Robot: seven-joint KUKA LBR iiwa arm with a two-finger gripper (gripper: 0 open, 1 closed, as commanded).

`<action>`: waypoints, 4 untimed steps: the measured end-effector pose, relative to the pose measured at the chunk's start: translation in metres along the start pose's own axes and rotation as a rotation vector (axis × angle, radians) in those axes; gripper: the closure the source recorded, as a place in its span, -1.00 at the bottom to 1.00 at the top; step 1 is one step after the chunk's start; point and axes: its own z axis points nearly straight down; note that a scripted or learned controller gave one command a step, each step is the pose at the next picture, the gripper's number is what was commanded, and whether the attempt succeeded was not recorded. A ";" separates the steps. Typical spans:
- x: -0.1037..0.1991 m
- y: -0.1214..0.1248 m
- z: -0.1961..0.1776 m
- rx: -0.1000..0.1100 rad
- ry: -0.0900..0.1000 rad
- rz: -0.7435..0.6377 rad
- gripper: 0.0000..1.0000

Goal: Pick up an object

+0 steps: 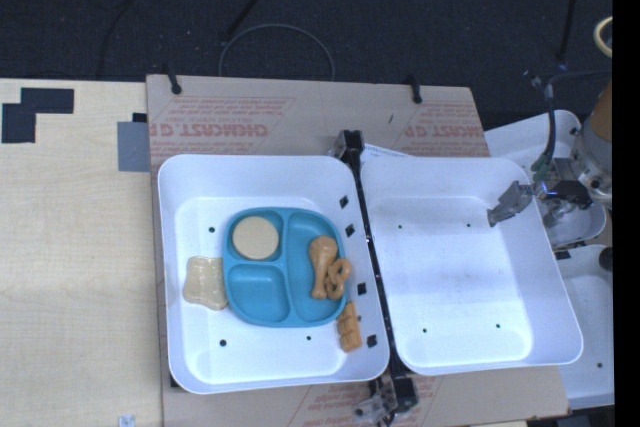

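A blue divided tray [275, 290] in the left bin holds a tan disc [254, 237] and pretzel-like pieces [328, 267].

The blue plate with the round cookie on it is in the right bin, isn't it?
Not quite. The blue plate does carry the round cookie, but the camera view shows it in the left bin, not the right bin. The gripper is over at the right bin's far right edge.
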 end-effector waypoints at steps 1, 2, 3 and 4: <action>0.000 0.002 -0.006 -0.011 -0.002 -0.002 -1.00; -0.007 -0.005 0.046 -0.007 -0.002 -0.002 -1.00; -0.002 -0.009 0.109 -0.006 0.000 -0.002 -1.00; -0.001 -0.009 0.156 -0.011 -0.002 -0.001 -1.00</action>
